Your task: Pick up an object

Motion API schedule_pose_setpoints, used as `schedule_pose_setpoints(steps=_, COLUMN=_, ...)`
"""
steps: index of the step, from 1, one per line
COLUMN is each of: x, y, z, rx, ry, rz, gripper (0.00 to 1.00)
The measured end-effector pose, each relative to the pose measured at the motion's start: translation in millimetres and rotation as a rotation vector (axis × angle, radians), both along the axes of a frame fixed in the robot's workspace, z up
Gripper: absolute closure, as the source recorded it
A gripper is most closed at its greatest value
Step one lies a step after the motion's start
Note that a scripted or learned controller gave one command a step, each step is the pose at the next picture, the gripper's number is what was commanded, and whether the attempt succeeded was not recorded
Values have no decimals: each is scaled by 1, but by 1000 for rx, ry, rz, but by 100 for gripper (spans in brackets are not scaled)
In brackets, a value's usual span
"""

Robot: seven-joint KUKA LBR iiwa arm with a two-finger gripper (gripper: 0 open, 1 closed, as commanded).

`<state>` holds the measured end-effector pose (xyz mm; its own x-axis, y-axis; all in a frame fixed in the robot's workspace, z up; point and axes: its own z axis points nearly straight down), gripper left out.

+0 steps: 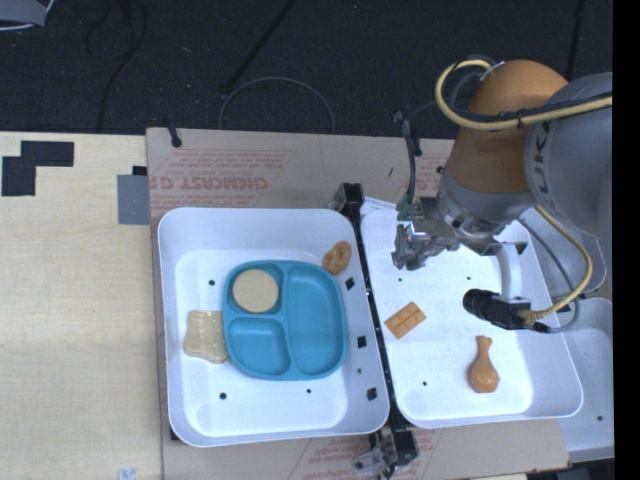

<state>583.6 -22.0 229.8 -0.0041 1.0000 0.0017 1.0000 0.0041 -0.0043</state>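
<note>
On the pale tabletop (70, 298) lies a brown cardboard sheet (250, 173), and on it two white bins stand side by side. Behind is dark floor with cables. Over the right bin (555, 388) hangs the claw (408, 256); how wide it stands I cannot tell. Below it lie a cracker (405, 320) and a drumstick (483, 365). The left bin (190, 418) holds a blue tray (300, 328).

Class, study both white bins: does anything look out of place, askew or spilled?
Mildly. Only the round cracker sits inside the blue divided plate. The pale bread slice lies outside against its left edge, and a brown pastry rests near the left bin's far right corner. Nothing looks spilled or damaged.
</note>
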Motion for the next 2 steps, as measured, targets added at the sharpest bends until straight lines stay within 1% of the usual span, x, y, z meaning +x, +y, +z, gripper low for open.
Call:
schedule_pose_setpoints(steps=1, x=10, y=51, z=-12, rx=-1, ry=-1, rz=-2, gripper=100)
schedule_pose_setpoints(steps=2, x=15, y=99, z=-2, rx=-1, ry=-2, rz=-1, gripper=100)
